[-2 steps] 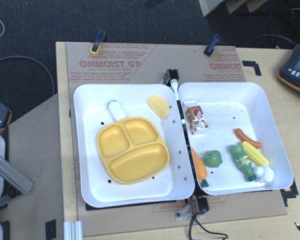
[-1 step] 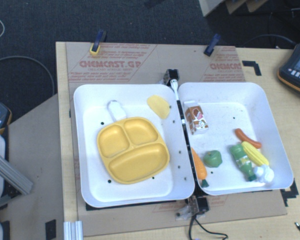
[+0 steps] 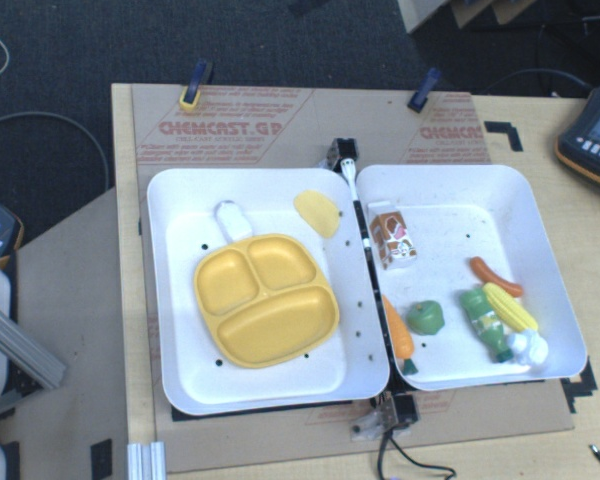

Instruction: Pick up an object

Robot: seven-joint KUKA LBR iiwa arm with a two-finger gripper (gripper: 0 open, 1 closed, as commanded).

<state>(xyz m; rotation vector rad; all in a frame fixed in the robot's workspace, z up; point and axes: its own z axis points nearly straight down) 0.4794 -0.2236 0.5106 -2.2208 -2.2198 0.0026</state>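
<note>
Left bin: a shallow white plastic bin (image 3: 170, 268) is sitting on the left side of the worktop (image 3: 130, 168).
Yellow tray: a big yellow plastic plate with three sections (image 3: 266, 299) is lying flat in the middle of the left bin.
Yellow chip: a small yellow oval piece (image 3: 318, 213) is lying near the top right corner of the left bin, just above the tray.
White piece: a small white flat thing (image 3: 232, 219) is lying just above the tray's top left edge.
Right bin: a second shallow white plastic bin (image 3: 540, 228) is sitting right beside the first one, touching it.
Small carton: a little white and brown box (image 3: 393, 239) is lying near the top left of the right bin.
Carrot: an orange toy carrot (image 3: 399, 332) is lying along the right bin's left wall.
Green ball: a round green toy (image 3: 426, 317) is sitting just beside the carrot.
Sausage: a small red-orange toy sausage (image 3: 494, 276) is lying on the right side of the bin.
Corn: a yellow toy corn cob (image 3: 512, 307) is lying just below the sausage, resting on a green bottle.
Green bottle: a green bottle with a white cap (image 3: 494, 330) is lying near the bottom right corner.
End effector: I cannot tell its state.
</note>
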